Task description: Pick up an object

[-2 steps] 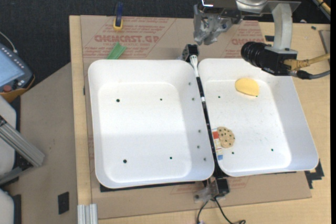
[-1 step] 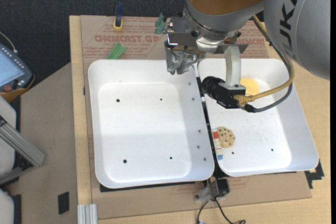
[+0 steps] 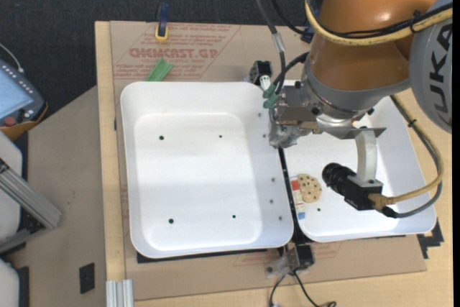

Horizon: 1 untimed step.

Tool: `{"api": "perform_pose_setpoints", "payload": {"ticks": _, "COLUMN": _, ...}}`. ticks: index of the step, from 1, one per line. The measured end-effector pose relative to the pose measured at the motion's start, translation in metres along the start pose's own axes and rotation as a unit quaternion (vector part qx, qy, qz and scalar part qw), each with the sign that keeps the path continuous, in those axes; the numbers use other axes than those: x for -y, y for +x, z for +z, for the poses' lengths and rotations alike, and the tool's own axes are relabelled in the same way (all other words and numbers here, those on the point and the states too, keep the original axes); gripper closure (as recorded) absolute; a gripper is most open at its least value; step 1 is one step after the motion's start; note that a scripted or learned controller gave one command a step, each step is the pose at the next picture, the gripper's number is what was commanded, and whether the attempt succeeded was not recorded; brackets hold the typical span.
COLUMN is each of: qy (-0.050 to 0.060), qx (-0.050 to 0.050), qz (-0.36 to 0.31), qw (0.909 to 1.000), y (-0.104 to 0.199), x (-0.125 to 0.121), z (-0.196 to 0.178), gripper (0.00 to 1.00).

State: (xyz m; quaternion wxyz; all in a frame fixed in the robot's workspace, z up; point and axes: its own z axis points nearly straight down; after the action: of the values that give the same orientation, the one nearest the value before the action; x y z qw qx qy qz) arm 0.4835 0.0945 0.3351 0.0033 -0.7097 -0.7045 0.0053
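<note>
Tan round disc [image 3: 308, 187] lies flat in the right bin [image 3: 338, 218]; the pincer [image 3: 279, 136] state I cannot tell.

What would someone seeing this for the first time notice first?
The big orange and grey arm grabs the eye first, looming over the right bin from the upper right. Next comes the left bin, a broad white tray with four small dark dots on its floor. Then a small round tan disc with dark spots, lying near the right bin's left edge beside a little red and white piece.
</note>
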Motion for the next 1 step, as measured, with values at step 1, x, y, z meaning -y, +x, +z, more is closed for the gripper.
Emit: {"api": "perform_pose_setpoints", "payload": {"ticks": 1, "qy": -0.009, "qx": -0.003, "qz": -0.006, "qw": 0.9999, "y": 0.0373, "x": 0.0051, "z": -0.0527, "gripper": 1.0}}
